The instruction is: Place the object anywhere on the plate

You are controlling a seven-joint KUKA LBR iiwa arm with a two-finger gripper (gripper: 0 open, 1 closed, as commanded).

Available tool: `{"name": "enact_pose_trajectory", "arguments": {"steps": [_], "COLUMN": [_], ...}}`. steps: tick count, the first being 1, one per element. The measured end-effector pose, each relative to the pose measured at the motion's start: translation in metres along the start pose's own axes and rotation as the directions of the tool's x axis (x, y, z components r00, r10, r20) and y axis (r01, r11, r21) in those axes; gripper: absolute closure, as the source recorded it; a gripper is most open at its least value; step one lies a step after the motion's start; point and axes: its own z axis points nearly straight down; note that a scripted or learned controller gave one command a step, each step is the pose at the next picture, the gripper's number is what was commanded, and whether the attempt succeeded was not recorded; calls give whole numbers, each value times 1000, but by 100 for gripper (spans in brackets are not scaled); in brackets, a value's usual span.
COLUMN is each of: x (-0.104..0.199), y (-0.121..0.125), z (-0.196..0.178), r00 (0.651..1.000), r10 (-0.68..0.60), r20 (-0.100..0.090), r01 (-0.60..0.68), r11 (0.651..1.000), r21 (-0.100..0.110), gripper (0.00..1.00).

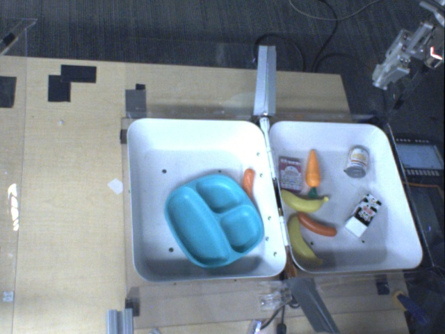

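Observation:
A blue plate (214, 219) with three compartments lies in the left bin (149, 186), toward its front. A small orange piece (249, 181) rests on the bin floor just off the plate's far right rim, close to the divider. My gripper (394, 65) hangs high at the far right, beyond the back corner of the right bin (400, 207) and over the dark floor, far from the plate and from every object. I see nothing held in it.
The right bin holds a red packet (290, 173), a carrot (313, 168), two bananas (304, 201) (300, 239), a red sausage (318, 225), a small tin (357, 162) and a black-and-white box (364, 216). A metal post (265, 82) stands behind the divider.

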Motion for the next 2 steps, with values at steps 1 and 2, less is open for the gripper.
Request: {"name": "enact_pose_trajectory", "arguments": {"steps": [1,2], "x": [-1,-2], "y": [2,4], "z": [-14,-28], "r00": [1000,1000], "r10": [-1,-3], "r20": [11,22], "r01": [2,3], "r11": [1000,1000], "r21": [-4,-8], "gripper": [100,100]}}
